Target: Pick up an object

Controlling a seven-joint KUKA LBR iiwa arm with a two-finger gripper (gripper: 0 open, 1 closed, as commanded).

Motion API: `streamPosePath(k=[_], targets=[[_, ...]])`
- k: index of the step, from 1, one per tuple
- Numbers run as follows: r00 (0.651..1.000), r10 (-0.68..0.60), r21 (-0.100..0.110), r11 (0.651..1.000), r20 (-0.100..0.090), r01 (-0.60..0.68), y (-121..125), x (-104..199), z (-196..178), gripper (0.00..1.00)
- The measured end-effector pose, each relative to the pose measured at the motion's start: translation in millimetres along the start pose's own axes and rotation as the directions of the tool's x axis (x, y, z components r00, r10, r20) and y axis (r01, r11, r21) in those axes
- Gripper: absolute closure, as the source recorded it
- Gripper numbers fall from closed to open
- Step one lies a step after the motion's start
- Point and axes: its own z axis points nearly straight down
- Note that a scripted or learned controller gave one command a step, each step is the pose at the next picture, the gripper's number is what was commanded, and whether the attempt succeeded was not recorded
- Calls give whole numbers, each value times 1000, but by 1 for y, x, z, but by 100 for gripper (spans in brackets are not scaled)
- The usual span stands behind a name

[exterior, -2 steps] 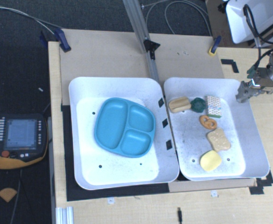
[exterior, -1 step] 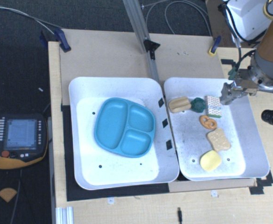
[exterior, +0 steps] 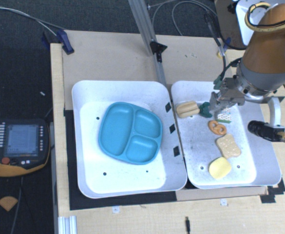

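In the right bin (exterior: 259, 172) lie a tan bread roll (exterior: 186, 109), a small dark green item (exterior: 206, 110), a brown pretzel (exterior: 217, 127), a beige cracker (exterior: 228, 146) and a yellow lump (exterior: 219, 168). My gripper (exterior: 221, 104) hangs low over the bin's upper middle, just right of the green item and above the pretzel. A small white speckled piece (exterior: 225, 115) shows right under the gripper body. The wrist hides what lies directly beneath it.
The left bin (exterior: 86, 179) holds a blue divided plate (exterior: 130, 132). A slanted metal pole (exterior: 144, 18) rises behind the bins. A black cylinder (exterior: 264, 129) juts over the right bin's right side. A teach pendant (exterior: 19, 145) lies on the floor at far left.
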Motion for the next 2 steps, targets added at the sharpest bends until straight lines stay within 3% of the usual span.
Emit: streamPosePath(k=[2], targets=[[1000,0,-1,1000,1,0,-7,102,-2,100]])
